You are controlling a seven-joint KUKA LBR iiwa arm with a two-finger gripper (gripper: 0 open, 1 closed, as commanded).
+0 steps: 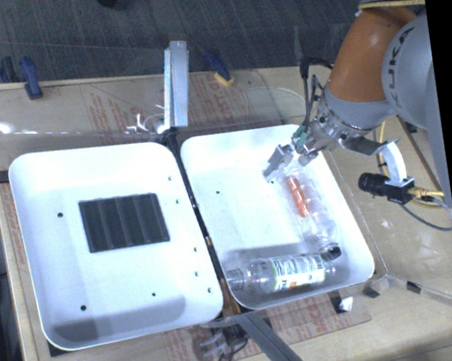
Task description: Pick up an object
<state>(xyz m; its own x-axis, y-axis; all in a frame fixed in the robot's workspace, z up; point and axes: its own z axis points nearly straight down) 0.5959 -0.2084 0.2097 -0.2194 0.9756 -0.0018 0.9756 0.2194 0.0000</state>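
The arm [375, 54] entered from the right, and its gripper [288, 158] hung over the upper part of the right bin [239, 215]. Whether it was open or closed could not be told from the view, and nothing could be seen held in it.

Right bin contents — two items. A clear plastic bottle [285, 273] lay on its side along the near wall, its long axis running left to right and its dark cap pointing right toward the bin's near right corner. A clear packet with an orange item inside [306, 202] lay just below the gripper, its long axis running from the far side toward the near side with a slight lean to the right; its lower end came close to the bottle's cap end, though contact could not be confirmed.

Left bin [54, 266] contents — one item. A flat dark ribbed rectangular panel [124, 221] lay near the middle, its long axis left to right, well apart from the bin walls.

The two bins sat side by side on the bench [75, 113], their inner walls touching or nearly so.
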